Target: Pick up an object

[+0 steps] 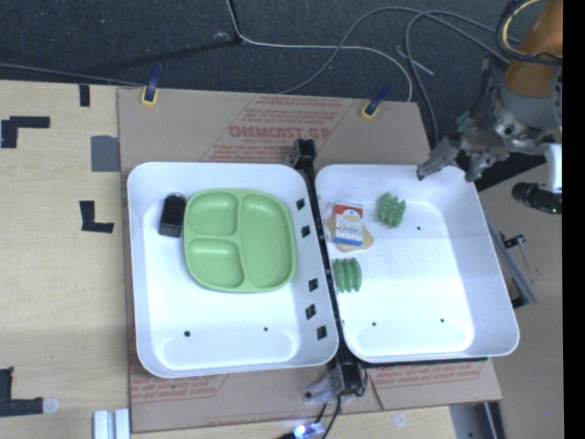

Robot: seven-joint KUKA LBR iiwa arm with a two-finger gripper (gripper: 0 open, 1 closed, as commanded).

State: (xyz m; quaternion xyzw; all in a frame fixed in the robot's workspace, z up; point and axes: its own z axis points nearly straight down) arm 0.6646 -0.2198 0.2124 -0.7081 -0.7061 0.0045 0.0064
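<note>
Bench: two shallow white bins sat side by side on a sheet of brown cardboard with red printing, over a pale wood-grain surface.
Left bin (151, 273): smooth white plastic with rounded corners; it held a glossy light green plate and a small black block.
Green plate (240, 240): rounded square, divided into three compartments, lying flat in the upper middle of the left bin.
Black block (172, 215): small, dark, box-shaped, touching the plate's left edge.
Right bin (457, 282): same white plastic; its objects lay near the left wall.
Card packet (348, 226): flat, rectangular, white with red and orange print, close to the divider between the bins.
Upper green piece (392, 209): small, ridged, bumpy, just right of the packet.
Lower green piece (347, 275): ridged, oblong, below the packet.
Arm: grey metal with an orange band, at the upper right.
Gripper (448, 165): above the right bin's upper right corner, well apart from the objects; its two dark fingers were spread, nothing between them.
Cables: thin, grey, looping across dark carpet behind.
</note>
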